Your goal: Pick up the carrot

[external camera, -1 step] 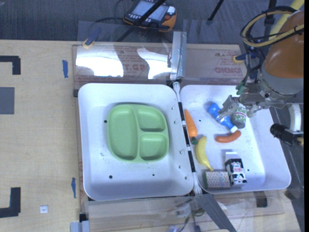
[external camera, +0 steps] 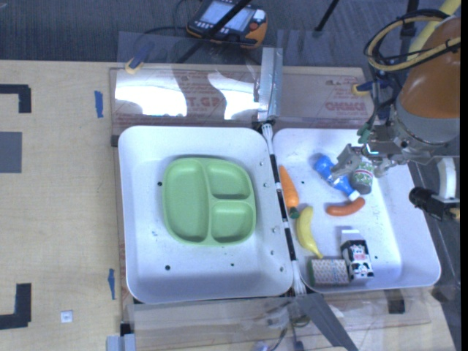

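Right white bin, orange green-tipped carrot along left wall, claw state unclear

And there's the slim orange carrot with its small green stem end, lying flat on the floor of the shallow white right-hand bin. It's tucked tight along that bin's left wall, running lengthwise beside it, tapered tip toward the far side and green end nearer the camera, just above a yellow banana.

Green tray, banana, sausage
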